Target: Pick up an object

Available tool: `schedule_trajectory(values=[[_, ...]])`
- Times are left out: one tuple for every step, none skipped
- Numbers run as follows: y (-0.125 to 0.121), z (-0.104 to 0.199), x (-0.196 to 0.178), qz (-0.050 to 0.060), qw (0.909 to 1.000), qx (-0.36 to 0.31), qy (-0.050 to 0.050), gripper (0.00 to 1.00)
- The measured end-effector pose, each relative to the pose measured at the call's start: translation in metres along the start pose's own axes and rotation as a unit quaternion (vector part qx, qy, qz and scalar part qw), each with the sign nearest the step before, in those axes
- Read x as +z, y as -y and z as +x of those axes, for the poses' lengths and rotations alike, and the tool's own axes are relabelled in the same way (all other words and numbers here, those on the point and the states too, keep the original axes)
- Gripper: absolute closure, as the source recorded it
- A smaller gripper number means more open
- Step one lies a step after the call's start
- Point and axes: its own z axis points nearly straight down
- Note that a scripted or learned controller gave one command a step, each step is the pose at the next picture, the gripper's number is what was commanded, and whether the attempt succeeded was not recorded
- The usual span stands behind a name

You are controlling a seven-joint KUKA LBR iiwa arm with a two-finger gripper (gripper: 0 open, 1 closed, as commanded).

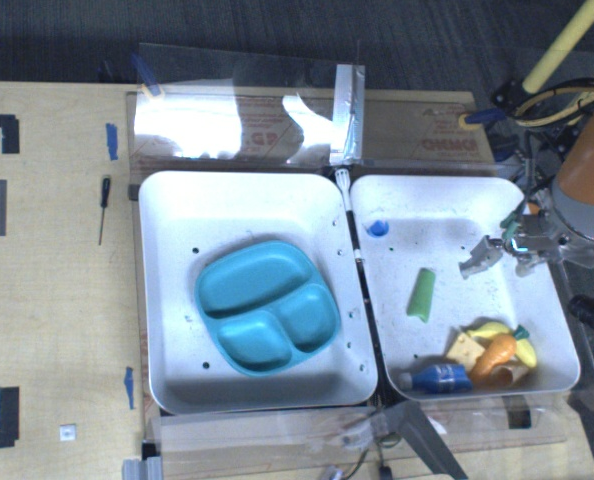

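You see two white bins side by side in the middle of the frame. The left bin (167, 268) holds one big blue plate (267, 306) with three parts in it. It lies tilted, near the middle of that bin.

The right bin (447, 200) has the small things. A little blue cap (378, 229) sits near its upper left corner. A green stick (421, 294) lies by itself in the middle, well apart from the rest. Down in the lower right corner there is a small heap: a blue bottle (440, 376) lies on its side along the lower edge, just beside a tan block (464, 349). Next to that are an orange carrot toy (496, 357) and a yellow banana toy (492, 330). These four are packed close and touch each other, so they crowd one another.

The gripper (492, 251) comes in from the right side of the frame and hangs over the upper right part of the right bin. Its fingers (476, 259) point to the left and nothing is between them. You cannot tell if they are apart or together. It is above the heap in the frame and to the right of the green stick, touching neither.

Behind the bins there is clear shiny plastic (237, 118) and brown cardboard (427, 128). A wooden table top (47, 298) fills the left of the frame.
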Motion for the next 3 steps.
schedule_trajectory(values=[[-0.009, 0.015, -0.042, -0.003, 0.9991, -0.043, 0.001, 0.00], [-0.011, 0.065, 0.067, 0.003, 0.9972, -0.074, -0.001, 0.00], [-0.007, 0.055, 0.095, -0.003, 0.9918, -0.128, 0.000, 0.00]])
